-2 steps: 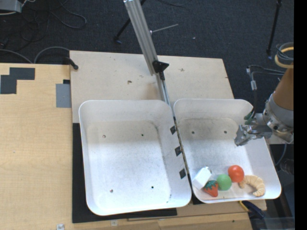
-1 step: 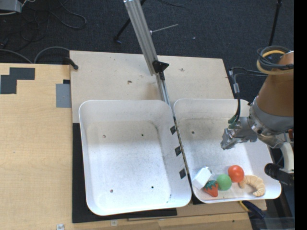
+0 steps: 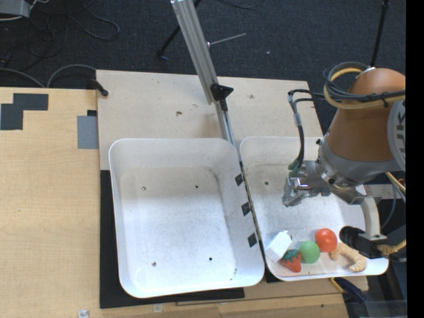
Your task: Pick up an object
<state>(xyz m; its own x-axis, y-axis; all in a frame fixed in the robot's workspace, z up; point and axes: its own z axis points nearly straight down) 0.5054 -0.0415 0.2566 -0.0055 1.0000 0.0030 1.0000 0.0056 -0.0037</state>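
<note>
My gripper [image 3: 293, 194] hangs over the middle of the right bin [image 3: 262, 158], above its floor and apart from the objects. Along that bin's front edge lie a white block [image 3: 279, 244], a red strawberry-like piece [image 3: 292, 261], a green ball [image 3: 309, 251], a red-orange ball [image 3: 325, 239] and a tan curved piece [image 3: 351, 258]. Nothing shows between the fingers. The arm's orange band and wrist cover the bin's right side.
The left bin [image 3: 132, 171] sits beside the right one, separated by a divider with black clips [image 3: 245, 207]. A slanted metal rail [image 3: 199, 52] rises behind the bins. A wooden surface [image 3: 46, 204] lies to the left.
</note>
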